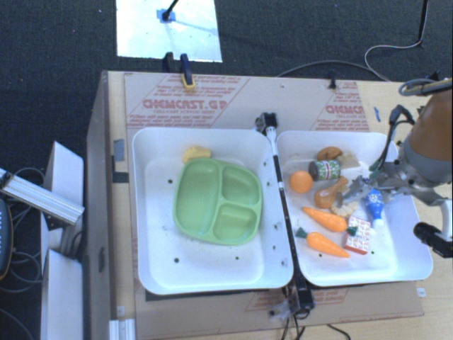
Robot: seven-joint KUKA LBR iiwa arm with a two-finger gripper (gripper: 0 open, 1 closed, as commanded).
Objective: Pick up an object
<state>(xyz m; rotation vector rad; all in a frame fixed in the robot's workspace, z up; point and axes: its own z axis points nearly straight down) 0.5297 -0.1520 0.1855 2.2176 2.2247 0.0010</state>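
The right bin (pixel 414 264) holds a heap of toy food. An orange ball (pixel 301 182) sits near its left wall, with a green can (pixel 325 169) lying on its side just beside it and a brown bread-like piece (pixel 329 153) behind the can. A tan drumstick shape (pixel 331 194) lies in the middle, two carrots (pixel 325 219) below it, the lower carrot (pixel 327 244) nearer the front wall. A small red and white box (pixel 359 234) rests just right of the carrots, and a blue and white bottle (pixel 374 207) lies above it.

The gripper (pixel 362 188) is down inside this bin, among the drumstick and the bottle; whether anything is between its jaws, or how they are set, I cannot tell from here. The arm (pixel 428 144) comes in over the bin's right wall.

In the left bin (pixel 152 211) a green divided plate (pixel 218 201) lies a little skewed, and a yellow piece (pixel 197 153) rests just behind its far edge. Both bins stand side by side on a board (pixel 212 101) with red lettering.
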